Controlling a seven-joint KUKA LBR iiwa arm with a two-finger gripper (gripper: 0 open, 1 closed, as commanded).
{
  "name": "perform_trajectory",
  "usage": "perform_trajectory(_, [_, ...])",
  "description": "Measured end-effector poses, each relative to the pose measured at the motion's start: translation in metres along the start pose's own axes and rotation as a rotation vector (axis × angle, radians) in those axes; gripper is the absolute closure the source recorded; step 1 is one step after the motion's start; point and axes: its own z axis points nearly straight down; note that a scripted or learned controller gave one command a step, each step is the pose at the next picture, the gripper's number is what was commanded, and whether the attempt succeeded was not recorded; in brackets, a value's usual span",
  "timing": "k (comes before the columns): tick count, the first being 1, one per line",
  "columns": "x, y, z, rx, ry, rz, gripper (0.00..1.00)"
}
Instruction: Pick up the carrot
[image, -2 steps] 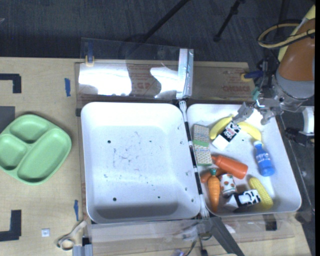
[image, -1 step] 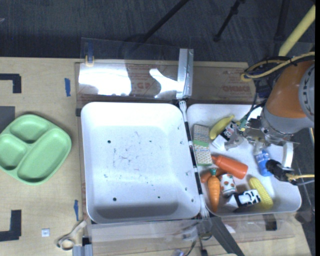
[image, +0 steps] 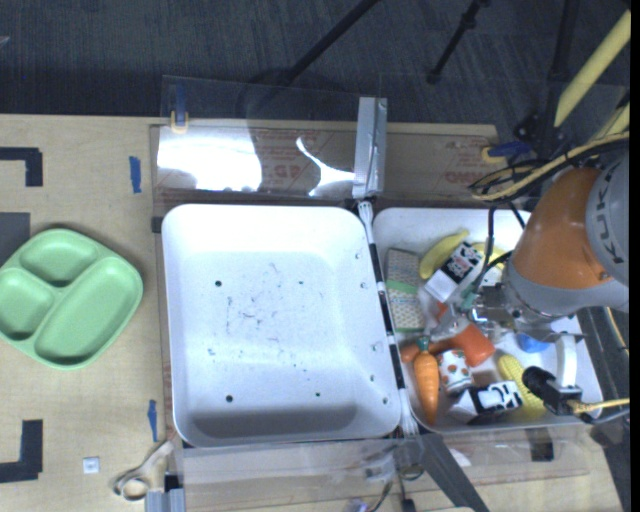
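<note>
The arm (image: 575, 235) comes in from the right, its orange band bulging over the right bin (image: 400, 222), with the grey wrist bent down into the clutter there. The jaws (image: 468, 312) sit low among the toys near the bin's middle, and from where I stand I cannot tell whether they are apart or together; the metal parts blend into the objects around them.

The carrot (image: 427, 384) lies in the right bin's lower left corner, close to the wall shared with the left bin (image: 265, 225), its length running roughly top to bottom. It is down and to the left of the jaws, near them but apart. An orange-red cup-like toy (image: 474, 345) rests between the two. A yellow banana (image: 441, 252) lies toward the bin's upper part. A green divided plate (image: 66, 296) rests on the counter (image: 70, 150) far to the left.
</note>
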Motion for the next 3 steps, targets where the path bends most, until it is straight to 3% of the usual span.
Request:
perform_trajectory(1, [0.007, -0.019, 0.017, -0.036, -0.003, 0.027, 0.0])
perform_trajectory(2, [-0.064, -0.026, 0.018, -0.035, -0.001, 0.177, 0.0])
perform_trajectory(3, [-0.067, -0.036, -0.055, -0.001, 0.0, -0.01, 0.0])
